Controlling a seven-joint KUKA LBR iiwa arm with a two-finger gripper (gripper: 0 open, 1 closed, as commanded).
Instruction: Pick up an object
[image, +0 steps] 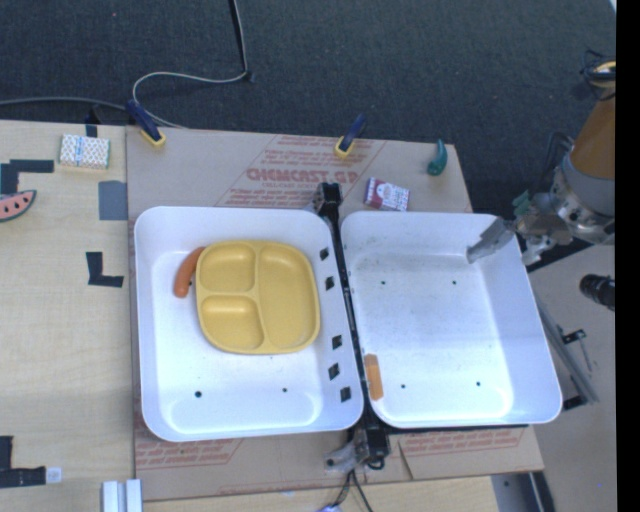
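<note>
The cardboard sheet (300, 175) reads "CHEMCAST GP" in red. On it, the left bin (240, 415) holds a yellow divided plate (258, 297) with an orange carrot (185, 272) touching its left edge. A smaller orange piece (373, 376) lies in the right bin (450, 400) by the divider. The gripper (490, 242) hovers over that bin's far right corner (whether it is grasping, I cannot tell).

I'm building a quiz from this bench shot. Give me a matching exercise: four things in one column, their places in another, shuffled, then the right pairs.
Things:
1. yellow divided plate
2. orange carrot
3. small orange piece
4. gripper

Places:
A. lower left edge of the right bin
B. over the right bin's upper right corner
C. middle of the left bin
D. left bin, against the plate's left side

Pairs: 1-C, 2-D, 3-A, 4-B
</note>
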